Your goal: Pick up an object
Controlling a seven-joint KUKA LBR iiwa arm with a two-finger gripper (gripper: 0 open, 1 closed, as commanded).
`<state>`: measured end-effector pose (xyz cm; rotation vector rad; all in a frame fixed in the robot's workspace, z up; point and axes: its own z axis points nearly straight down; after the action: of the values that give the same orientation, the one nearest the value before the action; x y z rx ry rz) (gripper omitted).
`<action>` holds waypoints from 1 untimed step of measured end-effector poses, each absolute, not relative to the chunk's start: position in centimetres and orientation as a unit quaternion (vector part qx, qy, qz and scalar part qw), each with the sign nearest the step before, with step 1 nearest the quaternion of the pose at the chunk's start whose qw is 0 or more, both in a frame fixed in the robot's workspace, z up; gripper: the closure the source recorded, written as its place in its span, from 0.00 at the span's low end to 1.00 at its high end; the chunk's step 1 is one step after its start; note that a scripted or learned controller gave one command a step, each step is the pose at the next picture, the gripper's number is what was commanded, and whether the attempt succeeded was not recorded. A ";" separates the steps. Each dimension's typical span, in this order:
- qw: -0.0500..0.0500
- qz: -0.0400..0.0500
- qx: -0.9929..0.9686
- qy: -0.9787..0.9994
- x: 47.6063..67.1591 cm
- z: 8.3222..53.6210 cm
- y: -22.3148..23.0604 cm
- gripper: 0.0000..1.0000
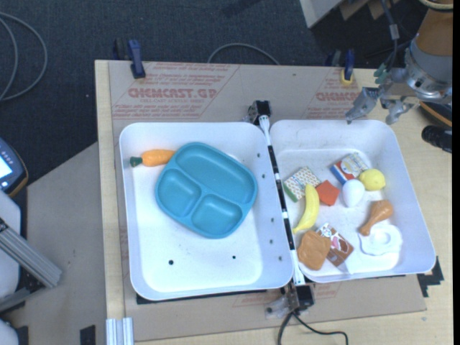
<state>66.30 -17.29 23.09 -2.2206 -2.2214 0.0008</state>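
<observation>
Held high over the right bin's [402, 157] back rim, the gripper [375, 106] is spread wide with nothing in it. Toy food [338, 207] is piled inside that bin.

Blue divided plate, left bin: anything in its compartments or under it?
The blue plate has three compartments, all bare. A toy carrot lies beside its upper-left rim. The plate hides the left bin floor beneath it, so anything underneath cannot be seen.
</observation>
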 end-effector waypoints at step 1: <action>0.007 0.003 -0.706 -0.708 60.1 13.1 -11.1 0.00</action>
<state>60.12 -11.10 13.10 -2.2070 -2.2150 0.0099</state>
